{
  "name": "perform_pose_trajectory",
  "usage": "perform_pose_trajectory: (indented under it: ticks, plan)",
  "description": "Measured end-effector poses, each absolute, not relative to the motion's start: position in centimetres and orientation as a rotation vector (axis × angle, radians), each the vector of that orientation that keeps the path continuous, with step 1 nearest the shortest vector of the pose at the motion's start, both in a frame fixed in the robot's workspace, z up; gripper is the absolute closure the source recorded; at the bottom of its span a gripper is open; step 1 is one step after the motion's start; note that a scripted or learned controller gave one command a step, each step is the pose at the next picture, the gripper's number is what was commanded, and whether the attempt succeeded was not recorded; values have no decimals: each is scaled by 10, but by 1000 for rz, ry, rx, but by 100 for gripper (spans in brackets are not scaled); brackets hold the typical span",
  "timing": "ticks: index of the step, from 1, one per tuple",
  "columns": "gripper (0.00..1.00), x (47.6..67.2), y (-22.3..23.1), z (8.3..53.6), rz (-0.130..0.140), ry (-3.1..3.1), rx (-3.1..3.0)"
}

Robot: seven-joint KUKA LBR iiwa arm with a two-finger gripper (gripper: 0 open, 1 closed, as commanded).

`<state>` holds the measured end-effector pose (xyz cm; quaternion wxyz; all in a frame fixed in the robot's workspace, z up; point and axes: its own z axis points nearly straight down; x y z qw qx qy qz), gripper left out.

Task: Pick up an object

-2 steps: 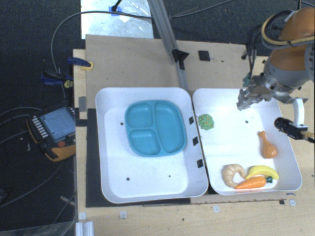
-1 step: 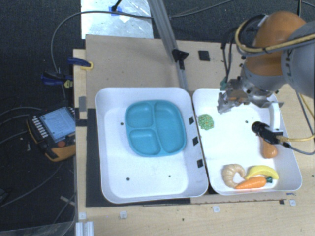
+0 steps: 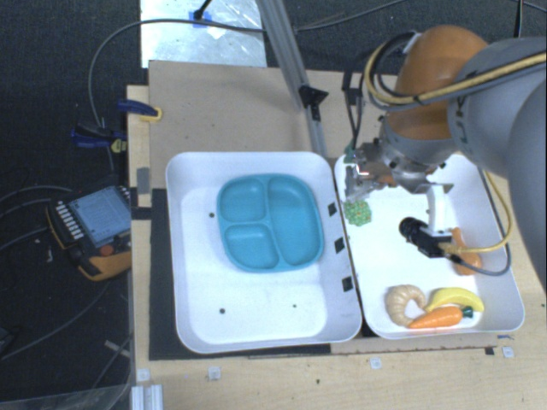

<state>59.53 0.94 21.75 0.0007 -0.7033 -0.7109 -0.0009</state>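
Nearest the camera, well to the right of the plate (image 3: 270,222) and closer to the viewer than it, three smooth toy foods lie bunched in the front corner of the right bin (image 3: 385,259). They are a tapered orange carrot (image 3: 436,318), a curved yellow banana (image 3: 457,298) touching it, and a tan, ridged curl (image 3: 403,301) like a pastry just beside both.

The plate itself is sky-blue plastic, a rounded rectangle split into three shallow wells. It lies flat in the far half of the left bin (image 3: 256,310), a glossy white tray with rounded corners.

Just right of the plate, past the two bin walls, sits a small green piece (image 3: 357,213), knobbly and speckled like a broccoli floret. It lies on the right bin's floor, close to the wall nearest the plate.

The gripper (image 3: 353,182) hangs directly above the far side of that piece, a pale metal head. How far it is open cannot be told, nor whether it touches the piece. Behind it the arm (image 3: 504,101) rises thick and grey, with a rounded orange band (image 3: 432,75).

Beyond the plate, the bench (image 3: 231,101) is bare brown board, and a slim grey pole (image 3: 282,32) slants across it. Left of the plate, off the bench, lies a boxy pendant (image 3: 94,220) with a grey-blue screen.
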Motion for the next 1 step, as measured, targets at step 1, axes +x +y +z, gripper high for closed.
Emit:
perform_pose_trajectory:
  ticks: [1]
  plan:
    - [100, 586, 64, 212, -2, -2232, -2209]
